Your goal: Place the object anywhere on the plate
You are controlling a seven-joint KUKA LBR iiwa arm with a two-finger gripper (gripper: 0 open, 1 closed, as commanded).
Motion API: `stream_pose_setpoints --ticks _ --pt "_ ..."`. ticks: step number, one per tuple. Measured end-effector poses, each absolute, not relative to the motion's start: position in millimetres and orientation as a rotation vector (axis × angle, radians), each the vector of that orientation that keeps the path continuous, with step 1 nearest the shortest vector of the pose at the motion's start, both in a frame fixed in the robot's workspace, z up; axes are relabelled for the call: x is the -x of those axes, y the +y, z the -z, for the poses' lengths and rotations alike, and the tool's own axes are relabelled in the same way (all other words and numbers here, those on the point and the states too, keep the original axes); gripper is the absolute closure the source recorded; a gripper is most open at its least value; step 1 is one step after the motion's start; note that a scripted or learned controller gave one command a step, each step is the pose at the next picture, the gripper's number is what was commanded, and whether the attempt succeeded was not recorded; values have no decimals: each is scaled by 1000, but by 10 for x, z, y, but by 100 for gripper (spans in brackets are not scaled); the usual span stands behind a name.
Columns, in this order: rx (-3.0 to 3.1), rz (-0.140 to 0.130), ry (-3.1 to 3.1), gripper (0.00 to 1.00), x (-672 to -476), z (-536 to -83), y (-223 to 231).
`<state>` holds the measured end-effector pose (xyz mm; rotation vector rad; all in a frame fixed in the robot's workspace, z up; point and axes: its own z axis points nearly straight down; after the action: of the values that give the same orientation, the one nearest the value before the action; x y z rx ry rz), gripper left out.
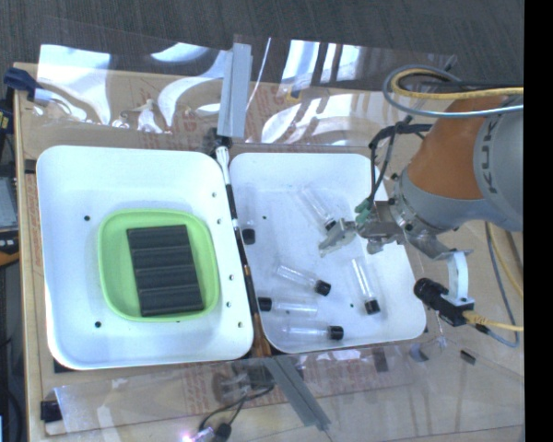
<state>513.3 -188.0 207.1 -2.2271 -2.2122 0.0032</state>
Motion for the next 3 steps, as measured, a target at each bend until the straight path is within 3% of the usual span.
stream_pose_setpoints --ticks 1,2,3 --pt "2186 -1 -2254 0 -5143 -2667 -2014" --pt "2283 0 -2157 0 -5043 -3652 -2106" --pt "2307 0 -2132 0 -4770 -4207 -2078"
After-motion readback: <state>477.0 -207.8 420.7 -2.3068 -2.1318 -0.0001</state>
